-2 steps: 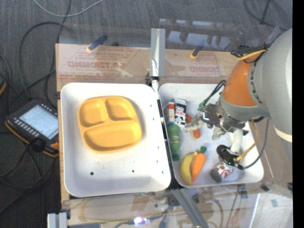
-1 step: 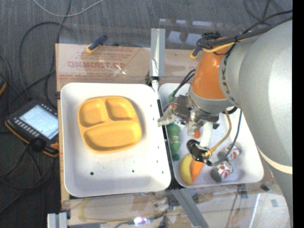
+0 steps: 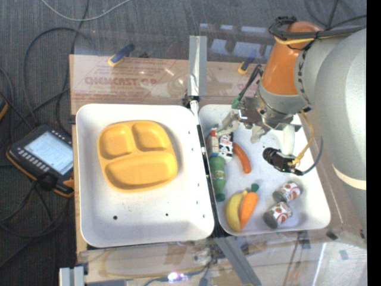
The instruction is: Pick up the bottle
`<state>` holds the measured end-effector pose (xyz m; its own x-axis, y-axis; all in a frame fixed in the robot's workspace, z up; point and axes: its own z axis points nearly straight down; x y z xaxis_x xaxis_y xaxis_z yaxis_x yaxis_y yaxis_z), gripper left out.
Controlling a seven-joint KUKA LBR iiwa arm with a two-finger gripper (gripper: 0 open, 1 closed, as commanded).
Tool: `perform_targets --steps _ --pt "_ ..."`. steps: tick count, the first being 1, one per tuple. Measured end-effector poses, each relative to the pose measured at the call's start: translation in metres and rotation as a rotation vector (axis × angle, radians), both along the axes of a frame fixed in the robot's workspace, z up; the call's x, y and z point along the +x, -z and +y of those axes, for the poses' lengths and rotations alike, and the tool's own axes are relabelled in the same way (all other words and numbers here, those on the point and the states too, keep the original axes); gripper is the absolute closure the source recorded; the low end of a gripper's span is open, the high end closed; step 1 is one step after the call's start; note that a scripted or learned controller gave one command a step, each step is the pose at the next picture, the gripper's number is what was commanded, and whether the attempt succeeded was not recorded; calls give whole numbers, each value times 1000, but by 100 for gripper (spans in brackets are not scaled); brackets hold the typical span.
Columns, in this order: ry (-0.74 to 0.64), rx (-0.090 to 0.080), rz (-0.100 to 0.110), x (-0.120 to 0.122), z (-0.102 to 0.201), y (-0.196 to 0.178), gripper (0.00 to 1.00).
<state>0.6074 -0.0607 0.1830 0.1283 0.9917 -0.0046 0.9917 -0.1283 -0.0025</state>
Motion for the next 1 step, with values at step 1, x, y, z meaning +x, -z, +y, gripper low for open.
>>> perform_targets --steps 1 --pt "69 1 2 -59 15 0 0"
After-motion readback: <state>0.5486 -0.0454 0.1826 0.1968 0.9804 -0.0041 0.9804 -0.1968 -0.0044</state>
